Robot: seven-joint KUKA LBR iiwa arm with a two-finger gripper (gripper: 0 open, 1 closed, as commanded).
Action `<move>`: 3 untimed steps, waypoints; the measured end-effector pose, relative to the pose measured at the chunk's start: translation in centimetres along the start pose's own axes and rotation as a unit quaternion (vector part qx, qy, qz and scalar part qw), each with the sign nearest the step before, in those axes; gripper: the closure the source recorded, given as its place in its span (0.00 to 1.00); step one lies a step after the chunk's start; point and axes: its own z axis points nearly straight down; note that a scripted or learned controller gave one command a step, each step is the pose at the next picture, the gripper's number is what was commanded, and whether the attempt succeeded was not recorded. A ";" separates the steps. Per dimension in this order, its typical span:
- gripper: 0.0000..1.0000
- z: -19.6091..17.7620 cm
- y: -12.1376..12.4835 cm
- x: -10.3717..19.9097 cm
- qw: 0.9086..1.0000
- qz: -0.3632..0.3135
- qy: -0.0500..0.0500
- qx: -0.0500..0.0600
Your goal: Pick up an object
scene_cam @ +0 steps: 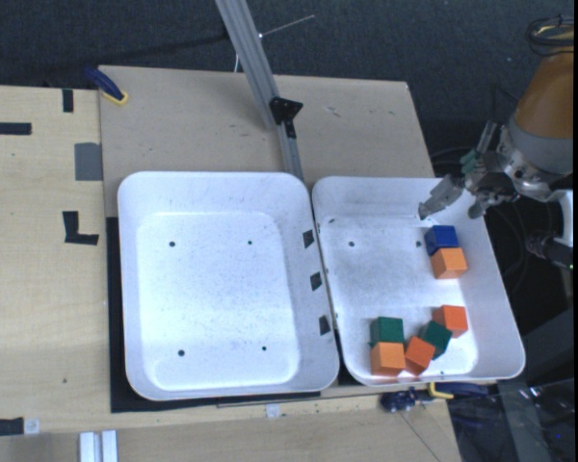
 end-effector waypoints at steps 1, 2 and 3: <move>0.00 0.0 0.0 0.0 1.000 0.000 0.000 0.000; 0.00 6.5 -0.3 0.0 1.000 0.000 0.000 0.004; 0.00 12.7 -0.6 0.2 1.000 -0.001 0.000 0.001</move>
